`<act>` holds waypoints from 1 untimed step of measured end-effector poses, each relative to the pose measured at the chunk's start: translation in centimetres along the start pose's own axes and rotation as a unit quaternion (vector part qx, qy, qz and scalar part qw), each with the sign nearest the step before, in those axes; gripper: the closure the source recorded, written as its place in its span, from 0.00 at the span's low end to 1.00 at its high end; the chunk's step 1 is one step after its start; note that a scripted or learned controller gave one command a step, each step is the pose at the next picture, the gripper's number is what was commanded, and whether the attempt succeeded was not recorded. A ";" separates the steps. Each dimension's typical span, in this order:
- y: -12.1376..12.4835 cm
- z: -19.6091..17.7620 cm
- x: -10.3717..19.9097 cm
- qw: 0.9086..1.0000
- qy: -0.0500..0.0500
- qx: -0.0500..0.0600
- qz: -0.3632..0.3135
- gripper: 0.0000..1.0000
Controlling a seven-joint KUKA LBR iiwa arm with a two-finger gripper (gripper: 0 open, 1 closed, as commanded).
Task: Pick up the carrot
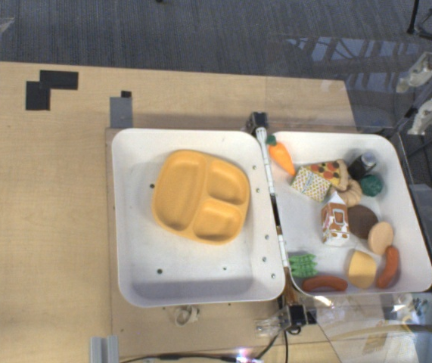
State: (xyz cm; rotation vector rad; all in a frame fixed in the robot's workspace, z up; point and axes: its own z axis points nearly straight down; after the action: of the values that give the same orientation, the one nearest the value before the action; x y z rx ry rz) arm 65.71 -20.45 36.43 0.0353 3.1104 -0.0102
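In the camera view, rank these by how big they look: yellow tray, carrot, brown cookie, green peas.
Largest to smallest:
1. yellow tray, by far the biggest
2. carrot
3. brown cookie, close to the carrot in apparent size, so that order is unsure
4. green peas

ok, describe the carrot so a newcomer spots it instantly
Look at the right-hand white bin, the one crowded with toy food. The carrot lies in its top-left corner, against the divider between the bins. It's the only orange, tapered piece with a green top.
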 end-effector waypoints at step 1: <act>0.2 14.1 0.4 0.995 0.017 -0.003 0.103 0.00</act>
State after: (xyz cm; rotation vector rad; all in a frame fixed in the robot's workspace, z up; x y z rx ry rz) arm 65.78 -20.33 22.30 0.3601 3.1229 0.0043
